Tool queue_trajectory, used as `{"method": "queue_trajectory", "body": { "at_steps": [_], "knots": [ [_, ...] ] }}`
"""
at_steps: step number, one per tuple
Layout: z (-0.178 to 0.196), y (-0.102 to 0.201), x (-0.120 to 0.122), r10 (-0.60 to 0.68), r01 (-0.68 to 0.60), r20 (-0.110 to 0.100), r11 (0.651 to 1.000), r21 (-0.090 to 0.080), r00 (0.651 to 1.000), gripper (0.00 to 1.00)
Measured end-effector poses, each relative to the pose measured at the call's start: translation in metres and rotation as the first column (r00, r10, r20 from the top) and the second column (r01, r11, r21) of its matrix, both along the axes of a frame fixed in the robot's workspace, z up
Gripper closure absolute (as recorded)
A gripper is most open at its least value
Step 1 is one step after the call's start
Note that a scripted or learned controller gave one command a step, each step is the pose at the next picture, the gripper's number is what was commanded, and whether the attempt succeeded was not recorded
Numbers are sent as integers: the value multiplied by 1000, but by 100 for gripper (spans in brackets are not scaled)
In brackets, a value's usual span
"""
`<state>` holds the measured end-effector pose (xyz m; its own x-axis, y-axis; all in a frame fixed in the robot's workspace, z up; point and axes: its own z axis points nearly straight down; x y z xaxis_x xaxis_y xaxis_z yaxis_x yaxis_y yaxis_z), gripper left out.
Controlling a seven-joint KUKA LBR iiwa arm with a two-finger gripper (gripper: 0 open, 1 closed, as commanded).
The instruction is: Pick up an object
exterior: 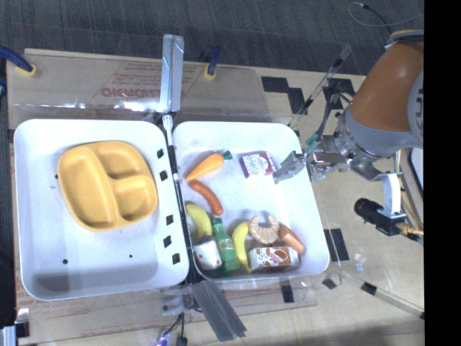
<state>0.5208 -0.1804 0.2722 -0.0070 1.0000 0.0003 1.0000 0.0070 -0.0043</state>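
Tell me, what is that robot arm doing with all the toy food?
The robot arm's gripper hangs over the right edge of the right bin, near a small purple packet. It holds nothing yet. That bin has a toy carrot, a sausage, bananas and a green bottle. The left bin holds a yellow divided plate.

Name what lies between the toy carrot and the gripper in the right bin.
In the camera view, a small purple-and-white packet lies between the toy carrot and the gripper, flat on the right bin floor, apart from both.
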Motion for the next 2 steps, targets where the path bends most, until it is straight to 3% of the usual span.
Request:
{"method": "queue_trajectory", "body": {
  "at_steps": [1,2],
  "knots": [
    [-131,71,10,60,-60,-2,998,1,998,0],
    [-181,77,39,212,-212,0,977,2,977,0]
  ]
}}
